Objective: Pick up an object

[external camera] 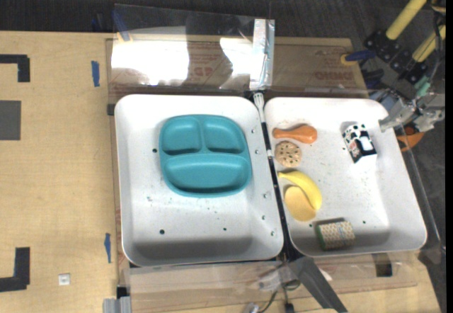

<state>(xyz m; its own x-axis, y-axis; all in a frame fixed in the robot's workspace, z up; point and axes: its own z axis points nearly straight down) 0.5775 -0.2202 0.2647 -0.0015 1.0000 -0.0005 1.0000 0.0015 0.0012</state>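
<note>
**Two bins, five small things, tool off at the right edge**

The table (49, 163) carries two shallow white bins side by side. The left bin (141, 226) holds a teal divided plate (205, 154), lying flat near its middle. The right bin (396, 212) holds the smaller things: a yellow banana-like piece (302, 195) along its left wall, a rough grey-green block (335, 233) near the front rim, an orange drumstick shape (297, 134) toward the back left, a black-and-white toy (359, 141) toward the back right, and a round speckled cookie (288, 154) just below the drumstick. The tool (417, 110) sits at the right bin's back right corner, beside the rim, near the black-and-white toy yet apart from it. Whether it is open or closed I cannot tell.
</note>
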